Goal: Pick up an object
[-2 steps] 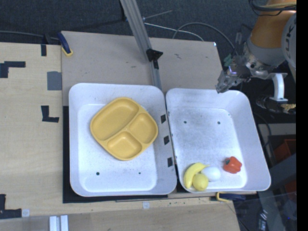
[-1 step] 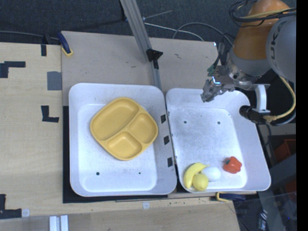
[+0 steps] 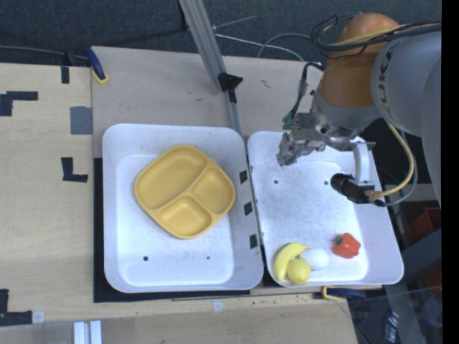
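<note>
My gripper [image 3: 288, 154] hangs over the far left part of the right bin [image 3: 315, 199], its fingers pointing down with nothing between them that I can see. At the bin's near edge lie a yellow banana [image 3: 285, 256], a yellow lemon-like fruit [image 3: 299, 271], a white egg-shaped object [image 3: 315, 258] and a red pepper-like object [image 3: 346, 246]. These objects sit well below the gripper in the view and apart from it.
A yellow divided plate [image 3: 184, 190] lies in the left bin [image 3: 122, 213]. A slanted metal pole [image 3: 204, 34] rises behind the bins. A black cable fitting [image 3: 349, 186] hangs off the arm over the right bin's right side.
</note>
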{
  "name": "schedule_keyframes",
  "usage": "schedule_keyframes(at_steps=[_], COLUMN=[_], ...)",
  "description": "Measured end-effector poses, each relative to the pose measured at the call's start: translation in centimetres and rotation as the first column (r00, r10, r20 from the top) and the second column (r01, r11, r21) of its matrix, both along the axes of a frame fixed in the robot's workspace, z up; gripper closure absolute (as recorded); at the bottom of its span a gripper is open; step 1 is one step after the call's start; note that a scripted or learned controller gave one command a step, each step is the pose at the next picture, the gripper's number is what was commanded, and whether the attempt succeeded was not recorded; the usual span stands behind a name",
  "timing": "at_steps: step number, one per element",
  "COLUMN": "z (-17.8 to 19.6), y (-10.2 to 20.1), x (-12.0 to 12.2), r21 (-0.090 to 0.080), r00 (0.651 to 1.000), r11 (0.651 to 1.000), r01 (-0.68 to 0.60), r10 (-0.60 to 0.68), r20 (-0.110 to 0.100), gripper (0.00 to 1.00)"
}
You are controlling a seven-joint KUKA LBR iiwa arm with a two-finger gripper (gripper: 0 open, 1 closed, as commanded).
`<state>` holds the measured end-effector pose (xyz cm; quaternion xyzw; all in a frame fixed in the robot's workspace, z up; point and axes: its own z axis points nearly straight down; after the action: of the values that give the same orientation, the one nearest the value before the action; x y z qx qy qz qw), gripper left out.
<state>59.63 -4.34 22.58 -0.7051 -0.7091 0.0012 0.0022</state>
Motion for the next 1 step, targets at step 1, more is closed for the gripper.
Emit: schedule_keyframes(at_steps=[1], z=[1.01], y=[4.64], x=[-2.5], r21=[0.001], r00=[1.0], r11=[1.0], r01=[-0.001], r10=[0.001], r20=[0.002], gripper=[1.0])
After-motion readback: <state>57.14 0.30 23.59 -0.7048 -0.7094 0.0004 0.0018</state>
